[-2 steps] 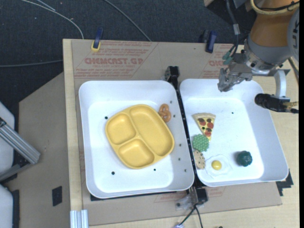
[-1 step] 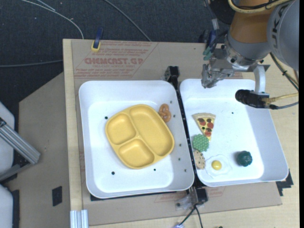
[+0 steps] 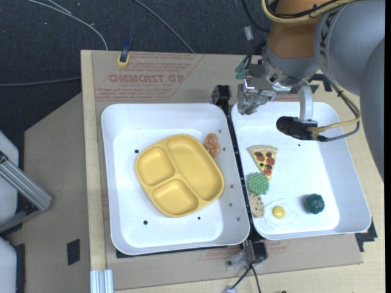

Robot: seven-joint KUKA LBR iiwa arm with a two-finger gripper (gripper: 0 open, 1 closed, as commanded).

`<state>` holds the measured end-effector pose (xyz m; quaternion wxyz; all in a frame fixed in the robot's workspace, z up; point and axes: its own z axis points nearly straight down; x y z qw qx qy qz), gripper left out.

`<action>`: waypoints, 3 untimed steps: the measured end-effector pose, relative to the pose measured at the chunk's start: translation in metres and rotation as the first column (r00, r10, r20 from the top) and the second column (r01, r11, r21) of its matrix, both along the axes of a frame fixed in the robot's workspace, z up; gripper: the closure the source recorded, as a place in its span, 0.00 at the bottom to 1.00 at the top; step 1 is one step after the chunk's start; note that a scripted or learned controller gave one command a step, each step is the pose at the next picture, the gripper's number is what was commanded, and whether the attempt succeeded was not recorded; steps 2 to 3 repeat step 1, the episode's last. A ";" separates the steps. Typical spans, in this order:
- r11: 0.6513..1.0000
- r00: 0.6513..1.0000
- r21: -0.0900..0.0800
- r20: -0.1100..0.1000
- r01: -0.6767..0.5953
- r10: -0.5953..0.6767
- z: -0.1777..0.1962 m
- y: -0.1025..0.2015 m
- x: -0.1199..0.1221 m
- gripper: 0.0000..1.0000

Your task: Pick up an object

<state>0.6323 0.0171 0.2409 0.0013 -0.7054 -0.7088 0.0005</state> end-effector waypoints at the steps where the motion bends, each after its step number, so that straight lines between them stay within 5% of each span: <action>1: 1.000 1.000 0.001 0.005 -0.002 0.002 -0.002 0.063 0.003 1.00; 3: 1.000 1.000 0.001 0.005 -0.002 0.002 -0.002 0.063 0.003 1.00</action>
